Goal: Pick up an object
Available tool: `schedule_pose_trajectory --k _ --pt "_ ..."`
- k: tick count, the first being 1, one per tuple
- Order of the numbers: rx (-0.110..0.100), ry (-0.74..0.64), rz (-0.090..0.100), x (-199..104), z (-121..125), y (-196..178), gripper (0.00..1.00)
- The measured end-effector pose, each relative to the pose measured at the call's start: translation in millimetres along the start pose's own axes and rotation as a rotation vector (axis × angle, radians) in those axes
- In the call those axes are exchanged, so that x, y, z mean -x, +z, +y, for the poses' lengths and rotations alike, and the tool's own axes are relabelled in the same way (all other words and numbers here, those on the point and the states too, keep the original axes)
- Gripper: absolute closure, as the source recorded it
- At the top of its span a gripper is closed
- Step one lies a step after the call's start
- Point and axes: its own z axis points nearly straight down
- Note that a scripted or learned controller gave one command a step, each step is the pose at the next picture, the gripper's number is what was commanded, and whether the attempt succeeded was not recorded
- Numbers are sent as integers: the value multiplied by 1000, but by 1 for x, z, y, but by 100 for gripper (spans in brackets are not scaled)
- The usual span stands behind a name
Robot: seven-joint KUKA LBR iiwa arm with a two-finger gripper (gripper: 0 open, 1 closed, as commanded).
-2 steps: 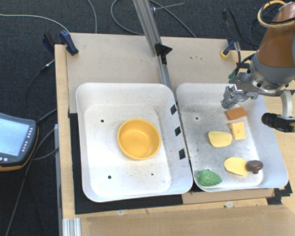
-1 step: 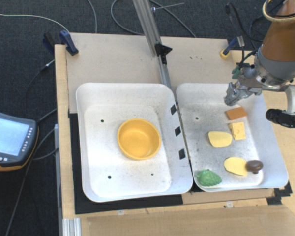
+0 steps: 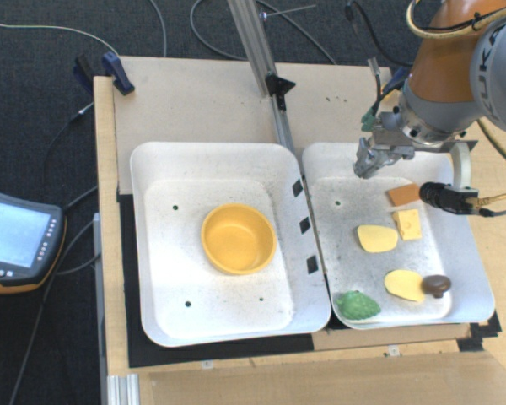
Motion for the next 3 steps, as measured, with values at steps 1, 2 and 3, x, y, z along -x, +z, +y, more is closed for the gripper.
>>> schedule_pose_trajectory --k 1,2,3 --pt "1 0 0 -50 15 -2 100" --pt "0 -1 1 -111 13 4 100" --pt "0 0 0 -163 14 11 100"
